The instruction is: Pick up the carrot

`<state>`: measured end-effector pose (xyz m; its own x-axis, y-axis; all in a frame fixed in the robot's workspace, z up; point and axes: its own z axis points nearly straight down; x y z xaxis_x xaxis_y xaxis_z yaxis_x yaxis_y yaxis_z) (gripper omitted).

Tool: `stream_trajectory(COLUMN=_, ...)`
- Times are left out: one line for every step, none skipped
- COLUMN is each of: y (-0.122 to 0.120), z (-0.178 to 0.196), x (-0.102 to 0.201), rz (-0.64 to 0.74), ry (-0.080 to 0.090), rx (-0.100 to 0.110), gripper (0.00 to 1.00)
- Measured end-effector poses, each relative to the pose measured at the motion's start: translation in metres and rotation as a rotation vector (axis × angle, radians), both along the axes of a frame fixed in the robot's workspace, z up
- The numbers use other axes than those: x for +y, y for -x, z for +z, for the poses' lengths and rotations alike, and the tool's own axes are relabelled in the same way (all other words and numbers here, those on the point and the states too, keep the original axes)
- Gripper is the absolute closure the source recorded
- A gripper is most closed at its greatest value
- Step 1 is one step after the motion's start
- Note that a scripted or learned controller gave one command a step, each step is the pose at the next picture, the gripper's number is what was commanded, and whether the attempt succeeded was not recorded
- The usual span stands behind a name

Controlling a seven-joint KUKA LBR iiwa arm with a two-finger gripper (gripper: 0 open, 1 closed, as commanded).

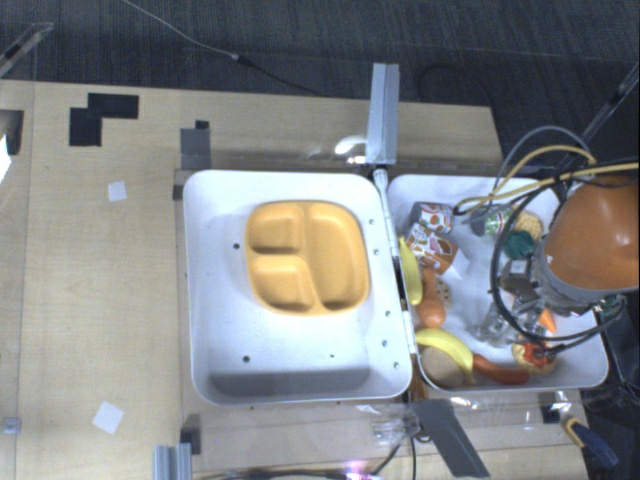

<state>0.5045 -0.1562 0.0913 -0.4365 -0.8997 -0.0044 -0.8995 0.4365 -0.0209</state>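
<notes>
The arm's orange band [598, 236] hangs over the right side of the right bin [470, 190]. Below it, behind black cables, the gripper [503, 323] reaches down to the bin floor. A small bright orange piece that looks like the carrot [546, 320] peeks out just right of the gripper, mostly hidden by the wrist and cables. I cannot tell whether the gripper touches it.
The right bin also holds a printed snack packet [433, 236], a yellow banana [445, 346], an orange-brown rounded item [431, 311], a long red item [498, 370] and a green-capped object [520, 240]. The left bin [215, 268] holds a yellow divided plate [303, 256].
</notes>
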Motion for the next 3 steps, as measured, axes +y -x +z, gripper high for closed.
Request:
stream_trajectory(y=0.001, z=-0.002, x=0.001, rz=0.0, ry=-0.002, rx=0.002, gripper=0.0)
stream_trajectory(y=0.012, z=-0.002, x=-0.033, rz=-0.108, ry=-0.007, rx=0.003, gripper=0.0)
stream_trajectory(y=0.008, z=0.011, x=-0.032, rz=-0.106, ry=-0.005, rx=-0.006, gripper=1.0)
